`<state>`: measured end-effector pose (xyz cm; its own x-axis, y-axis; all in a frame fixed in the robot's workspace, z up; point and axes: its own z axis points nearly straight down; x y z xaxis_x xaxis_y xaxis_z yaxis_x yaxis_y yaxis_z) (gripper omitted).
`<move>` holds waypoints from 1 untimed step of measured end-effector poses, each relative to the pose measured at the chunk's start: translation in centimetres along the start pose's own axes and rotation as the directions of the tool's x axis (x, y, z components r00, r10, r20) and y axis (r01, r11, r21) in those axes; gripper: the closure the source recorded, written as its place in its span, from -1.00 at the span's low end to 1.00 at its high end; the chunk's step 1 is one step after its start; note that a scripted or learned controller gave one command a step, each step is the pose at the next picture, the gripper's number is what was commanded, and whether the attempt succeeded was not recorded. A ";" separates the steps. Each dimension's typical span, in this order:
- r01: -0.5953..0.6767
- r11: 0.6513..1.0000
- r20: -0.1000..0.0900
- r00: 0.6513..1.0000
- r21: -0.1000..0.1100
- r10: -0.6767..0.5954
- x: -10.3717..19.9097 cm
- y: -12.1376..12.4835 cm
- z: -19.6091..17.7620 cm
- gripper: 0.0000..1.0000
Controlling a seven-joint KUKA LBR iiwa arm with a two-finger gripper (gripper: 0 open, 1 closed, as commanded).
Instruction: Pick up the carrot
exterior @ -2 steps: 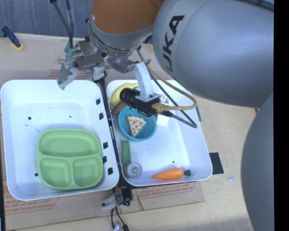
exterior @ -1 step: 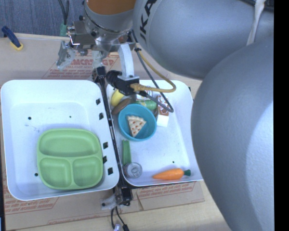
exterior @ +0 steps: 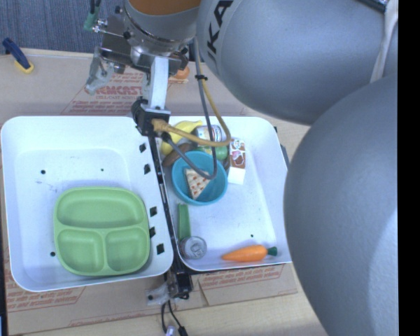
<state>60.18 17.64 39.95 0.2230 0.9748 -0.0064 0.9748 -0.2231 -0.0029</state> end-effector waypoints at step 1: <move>0.138 0.990 0.000 0.990 -0.003 -0.138 -5.4 5.4 -7.6 -1.00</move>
<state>64.22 11.21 47.62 0.0868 0.9962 -0.0061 0.9962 -0.0868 -0.0006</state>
